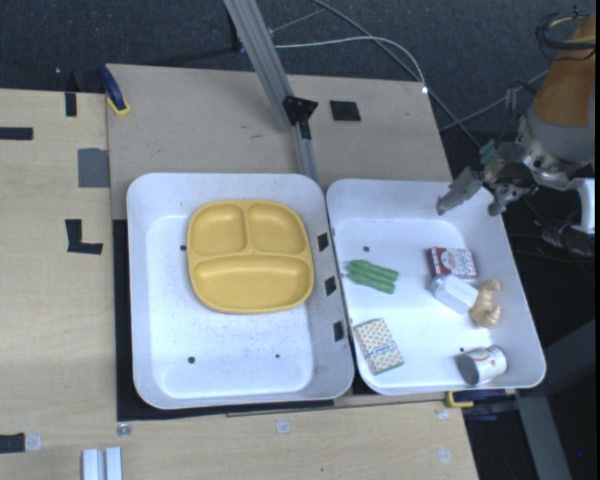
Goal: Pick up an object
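A yellow divided plate (250, 256) lies in the left white bin (160, 368) on the tabletop (40, 298); a blue-and-yellow clamp (114, 91) sits at the board's far-left corner.

Plate (250, 256) in left bin (150, 298); right bin (400, 208) holds beans (372, 275), box (378, 345), carton (450, 262), can (482, 365)

The robot arm (565, 88) is cut off by the right edge, so most of it is out of sight. Its gripper (475, 190) is small and blurry, and its tips cannot be made out. The print on the red and white box (450, 262) is too small to read. The checkered packet (378, 344) is too fuzzy to tell what it is.
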Controlling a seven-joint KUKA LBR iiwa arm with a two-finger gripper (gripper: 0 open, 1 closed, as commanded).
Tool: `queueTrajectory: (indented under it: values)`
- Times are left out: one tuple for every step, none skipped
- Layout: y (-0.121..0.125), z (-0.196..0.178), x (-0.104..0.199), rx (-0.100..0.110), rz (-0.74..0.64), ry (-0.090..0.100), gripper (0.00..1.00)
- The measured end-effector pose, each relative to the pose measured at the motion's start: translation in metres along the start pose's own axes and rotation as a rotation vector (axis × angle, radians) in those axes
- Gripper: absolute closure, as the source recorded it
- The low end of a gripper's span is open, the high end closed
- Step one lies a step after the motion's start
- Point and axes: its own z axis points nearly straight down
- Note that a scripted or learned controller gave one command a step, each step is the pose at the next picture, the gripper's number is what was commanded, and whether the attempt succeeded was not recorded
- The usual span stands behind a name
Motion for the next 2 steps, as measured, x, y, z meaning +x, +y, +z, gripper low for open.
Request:
queueTrajectory:
  values:
    - [0.003, -0.009, 0.001, -0.014, -0.004, -0.003, 0.00]
    - [0.006, 0.056, 0.001, -0.009, -0.004, -0.003, 0.00]
